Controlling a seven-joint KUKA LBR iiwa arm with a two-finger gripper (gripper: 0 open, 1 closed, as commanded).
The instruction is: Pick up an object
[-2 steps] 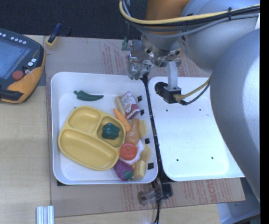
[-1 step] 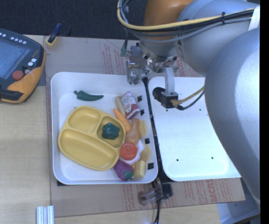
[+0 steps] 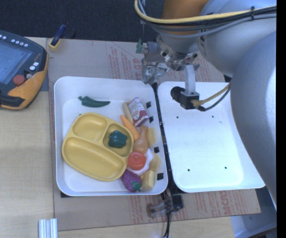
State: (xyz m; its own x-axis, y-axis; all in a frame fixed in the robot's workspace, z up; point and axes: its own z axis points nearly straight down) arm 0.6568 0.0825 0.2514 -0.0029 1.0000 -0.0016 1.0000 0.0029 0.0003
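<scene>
Toys crowd the left bin, so we hang our pincer over its far rim; whether it is open, we cannot tell.

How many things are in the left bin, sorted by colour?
Yellow: 4, the divided tray and three pale blocks
Green: 2, a chilli and a pepper
Orange: 2, a carrot and a pear shape
Red: 2, a tomato and a packet
Purple: 1
Total: 11
</scene>
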